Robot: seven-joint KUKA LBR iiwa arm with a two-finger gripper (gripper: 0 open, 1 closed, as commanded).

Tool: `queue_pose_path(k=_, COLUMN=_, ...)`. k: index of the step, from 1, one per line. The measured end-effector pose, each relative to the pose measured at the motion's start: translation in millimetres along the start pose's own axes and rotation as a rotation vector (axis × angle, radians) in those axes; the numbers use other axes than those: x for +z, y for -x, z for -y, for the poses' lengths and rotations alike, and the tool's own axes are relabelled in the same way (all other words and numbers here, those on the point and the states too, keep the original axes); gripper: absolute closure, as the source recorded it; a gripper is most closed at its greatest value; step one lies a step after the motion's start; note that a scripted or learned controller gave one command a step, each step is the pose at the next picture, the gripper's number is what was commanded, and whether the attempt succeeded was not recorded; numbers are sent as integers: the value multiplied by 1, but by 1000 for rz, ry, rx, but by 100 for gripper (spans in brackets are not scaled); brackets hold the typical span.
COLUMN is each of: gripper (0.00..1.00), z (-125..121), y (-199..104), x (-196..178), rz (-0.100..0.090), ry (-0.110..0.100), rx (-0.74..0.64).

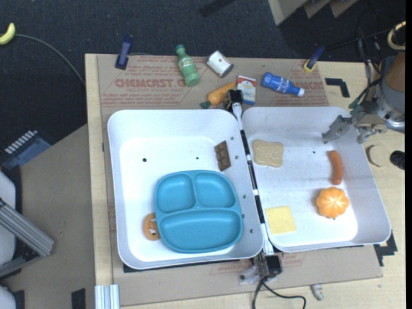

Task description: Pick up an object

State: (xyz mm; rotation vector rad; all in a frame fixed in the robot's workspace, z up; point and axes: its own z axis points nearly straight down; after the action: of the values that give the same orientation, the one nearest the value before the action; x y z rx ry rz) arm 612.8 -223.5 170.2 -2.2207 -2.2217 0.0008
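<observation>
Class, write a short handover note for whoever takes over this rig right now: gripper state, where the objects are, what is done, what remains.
Gripper: over the right white bin's far corner, holding nothing I can see.
Right bin: red sausage, orange round fruit, yellow cheese square, tan bread slice.
Left white bin: blue divided plate, brown chocolate bar.
Done: nothing lifted.
Left: grasp and raise one object; the sausage lies nearest.

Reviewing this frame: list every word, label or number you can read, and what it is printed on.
"CHEMCAST": red print on the brown board behind the bins; the smaller lines beneath are too blurred to read.
Red print on the board's far right: blurred, unreadable.
Labels on the green bottle, blue bottle and small carton: too small to read.
</observation>
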Motion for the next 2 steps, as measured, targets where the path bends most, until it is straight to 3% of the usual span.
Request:
queue_pose_path(k=1, gripper=0, z=16, y=-5, x=82, rz=-9, ry=-4, rx=-3)
queue_pose_path(k=2, gripper=100, z=15, y=-2, x=70, rz=-3, ry=1, rx=-3)
